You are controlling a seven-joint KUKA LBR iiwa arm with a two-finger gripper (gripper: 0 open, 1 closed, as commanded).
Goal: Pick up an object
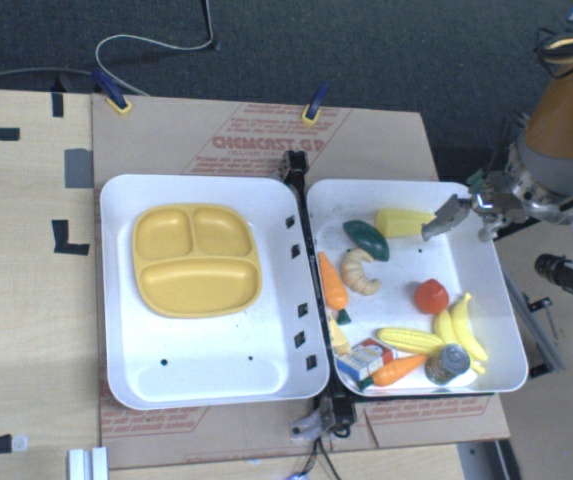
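The pincer is seen at the right bin's upper right; its state cannot be told. The yellow corn cob lies just left of it, long axis left-right.

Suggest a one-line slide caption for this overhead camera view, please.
End effector poised over right bin of toy food; yellow divided plate in left bin.
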